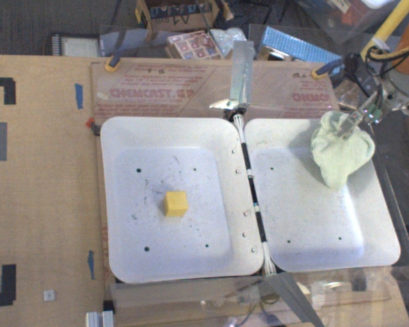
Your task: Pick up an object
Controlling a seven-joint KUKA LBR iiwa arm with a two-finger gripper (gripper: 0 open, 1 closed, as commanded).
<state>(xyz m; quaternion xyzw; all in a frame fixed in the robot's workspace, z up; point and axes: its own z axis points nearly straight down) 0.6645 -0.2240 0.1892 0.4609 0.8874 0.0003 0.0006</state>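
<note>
A pale green cloth (pixel 339 154) hangs bunched over the back right part of the right bin (pixel 307 244). Its top is drawn up into a peak where my gripper (pixel 348 125) pinches it, fingers shut on the fabric. The arm comes in from the upper right corner. The cloth's lower end droops toward the bin floor; I cannot tell whether it touches. A small yellow cube (pixel 176 204) lies near the middle of the left bin (pixel 123 155), far from the gripper.
The two bins meet at a central ridge (pixel 249 182). A cardboard sheet (pixel 41 182) covers the bench to the left. Boxes, cables and a metal bracket (pixel 241 73) crowd the area behind the bins.
</note>
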